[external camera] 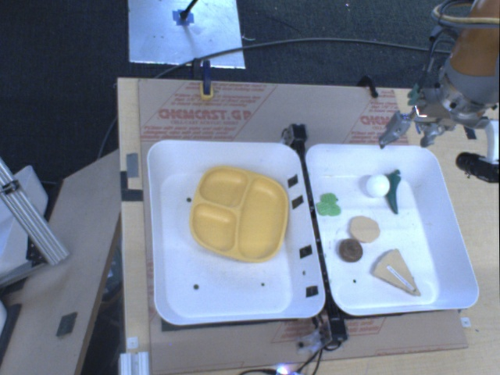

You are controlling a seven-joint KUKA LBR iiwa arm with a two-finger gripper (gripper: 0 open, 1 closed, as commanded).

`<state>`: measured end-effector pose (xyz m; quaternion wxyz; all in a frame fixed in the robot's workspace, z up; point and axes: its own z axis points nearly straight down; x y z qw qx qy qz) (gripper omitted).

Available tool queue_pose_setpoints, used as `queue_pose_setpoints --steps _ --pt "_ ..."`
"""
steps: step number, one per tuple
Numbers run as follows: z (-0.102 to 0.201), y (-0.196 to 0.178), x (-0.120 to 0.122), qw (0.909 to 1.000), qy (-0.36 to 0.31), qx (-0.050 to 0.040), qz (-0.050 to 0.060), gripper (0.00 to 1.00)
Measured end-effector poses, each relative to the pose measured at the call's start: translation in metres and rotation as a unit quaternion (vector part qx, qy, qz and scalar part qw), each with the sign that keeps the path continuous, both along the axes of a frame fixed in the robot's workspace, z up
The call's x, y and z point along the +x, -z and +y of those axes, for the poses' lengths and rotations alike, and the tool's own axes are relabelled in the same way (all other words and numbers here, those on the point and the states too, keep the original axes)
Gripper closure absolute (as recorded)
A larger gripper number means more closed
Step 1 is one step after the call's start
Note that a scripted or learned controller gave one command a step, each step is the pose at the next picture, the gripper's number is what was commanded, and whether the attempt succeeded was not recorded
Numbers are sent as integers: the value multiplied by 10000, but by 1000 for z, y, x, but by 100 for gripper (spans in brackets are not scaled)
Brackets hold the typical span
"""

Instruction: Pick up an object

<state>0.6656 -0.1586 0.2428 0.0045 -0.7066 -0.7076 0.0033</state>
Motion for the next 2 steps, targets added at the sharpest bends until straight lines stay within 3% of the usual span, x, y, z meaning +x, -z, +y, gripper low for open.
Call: queue_pose_setpoints --steps 1,2 --pt "1 -6 2 10000 -11 -9 -49 0" --pt "9 42 -2 10000 -23 -3 -30 0"
